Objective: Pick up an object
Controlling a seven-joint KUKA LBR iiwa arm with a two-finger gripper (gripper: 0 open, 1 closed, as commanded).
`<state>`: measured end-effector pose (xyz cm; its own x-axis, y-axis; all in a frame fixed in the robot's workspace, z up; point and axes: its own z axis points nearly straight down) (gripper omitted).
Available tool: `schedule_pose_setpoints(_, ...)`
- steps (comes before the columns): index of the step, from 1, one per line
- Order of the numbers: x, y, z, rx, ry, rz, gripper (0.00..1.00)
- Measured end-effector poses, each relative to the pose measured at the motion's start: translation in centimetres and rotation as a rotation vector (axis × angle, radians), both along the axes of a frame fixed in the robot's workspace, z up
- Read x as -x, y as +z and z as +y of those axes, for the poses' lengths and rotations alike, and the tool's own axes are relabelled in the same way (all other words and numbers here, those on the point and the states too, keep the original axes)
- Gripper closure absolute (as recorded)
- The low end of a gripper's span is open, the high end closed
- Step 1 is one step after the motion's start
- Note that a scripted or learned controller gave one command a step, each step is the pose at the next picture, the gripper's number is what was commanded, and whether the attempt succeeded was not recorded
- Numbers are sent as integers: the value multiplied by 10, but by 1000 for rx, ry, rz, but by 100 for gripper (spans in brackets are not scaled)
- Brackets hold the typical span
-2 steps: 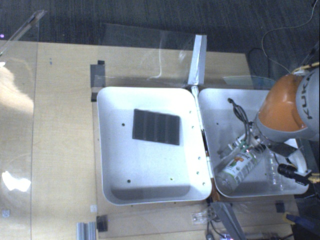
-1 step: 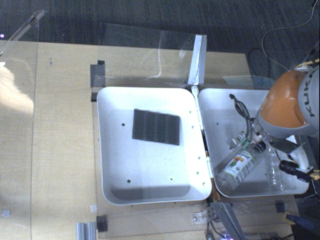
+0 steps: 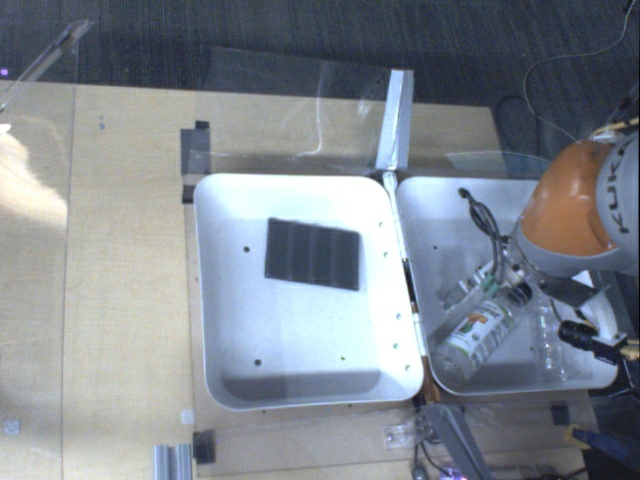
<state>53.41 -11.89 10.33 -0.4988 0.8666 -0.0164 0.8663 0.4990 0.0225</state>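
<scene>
Nearest the camera, along the front of the right bin [image 3: 440,218], a small cylinder-shaped bottle [image 3: 478,332] lies on its side, pale with a green and orange label, tilted toward the bin's front left corner. Just beside it to the right sits something clear and glassy [image 3: 548,340], too faint to make out. My hand [image 3: 497,280] reaches down just behind the bottle, close to its upper end; whether it is released or clenched I cannot tell, as cables and metal parts blur together there. Above it my orange band [image 3: 565,203] bulges, smooth and rounded. The left bin [image 3: 215,268], shallow white plastic with rounded corners, holds a flat dark rectangular ribbed pad [image 3: 312,254]. Both bins rest on the light wooden bench [image 3: 110,298].
</scene>
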Motion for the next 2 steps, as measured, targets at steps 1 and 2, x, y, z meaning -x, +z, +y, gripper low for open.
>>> schedule_pose_setpoints(1,-113,-15,7,-2,19,16,0)
schedule_pose_setpoints(2,-50,11,-32,-1,38,20,0)
